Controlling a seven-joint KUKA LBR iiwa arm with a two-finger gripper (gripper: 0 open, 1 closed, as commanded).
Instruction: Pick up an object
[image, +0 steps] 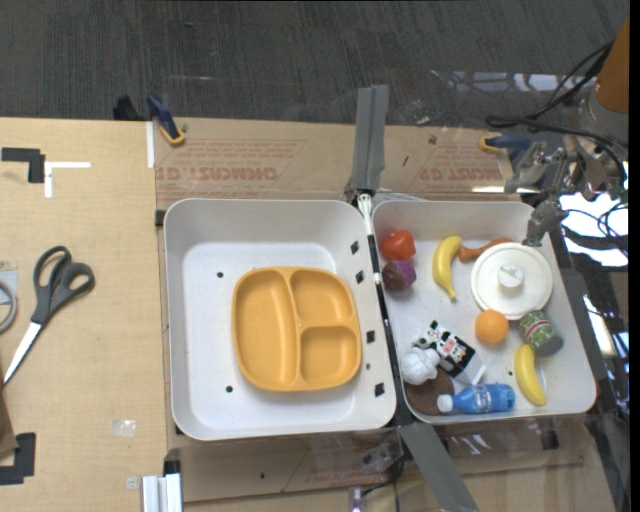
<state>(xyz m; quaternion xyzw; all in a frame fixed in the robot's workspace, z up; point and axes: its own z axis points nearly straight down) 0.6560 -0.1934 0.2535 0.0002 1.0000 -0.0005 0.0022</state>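
The right bin (580, 400) holds several objects: a red tomato (398, 243), a purple fruit (397, 275), a banana (445, 266), a white round lid (511, 280), an orange (491, 327), a green can (540, 333), a second banana (529, 375), a blue bottle (481, 400), a black-and-white cow toy (446, 349) and a white plush (417, 367). My gripper (541, 218) hangs over the bin's far right corner, just above the white lid, with nothing seen in it. The arm's orange band (614, 85) is at the top right.
The left bin (190, 300) carries a yellow divided plate (297, 328). Scissors (48, 292) lie on the wooden bench at the left. A blue clamp (165, 120) sits at the cardboard's far left corner. Cables crowd the top right.
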